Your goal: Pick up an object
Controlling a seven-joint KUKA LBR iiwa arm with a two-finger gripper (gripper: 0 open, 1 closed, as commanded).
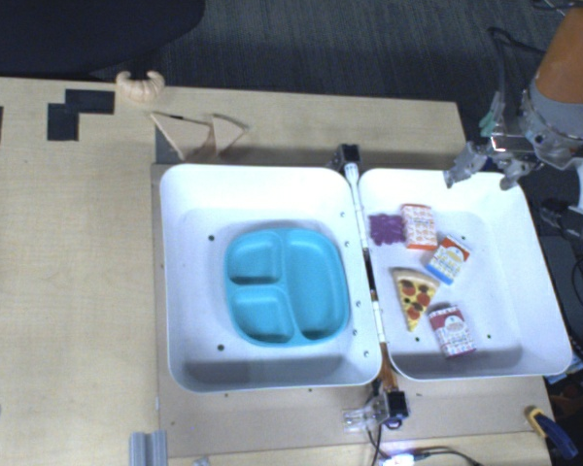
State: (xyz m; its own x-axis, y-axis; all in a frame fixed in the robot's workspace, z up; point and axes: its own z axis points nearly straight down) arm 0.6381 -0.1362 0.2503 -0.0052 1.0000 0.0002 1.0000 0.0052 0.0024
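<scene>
While the gripper (488, 170) hangs with fingers spread and nothing between them over the right bin (525, 289)'s far rim, that bin holds, nearer the camera than the fingers, a purple piece (387, 227), three small cartons (419, 225) and a pizza slice (415, 297), triangular, yellow with red dots. Further left, the other bin (189, 260) holds a blue divided tray (287, 284).

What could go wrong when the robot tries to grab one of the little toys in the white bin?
1. The toys sit close together: the purple piece touches a small red-and-white box, so the gripper might bump or drag both.
2. The pizza slice lies flat, so fingers may slide over it.
3. The gripper hangs over the right bin's far edge, away from the toys, so a descent there may close on nothing.
</scene>
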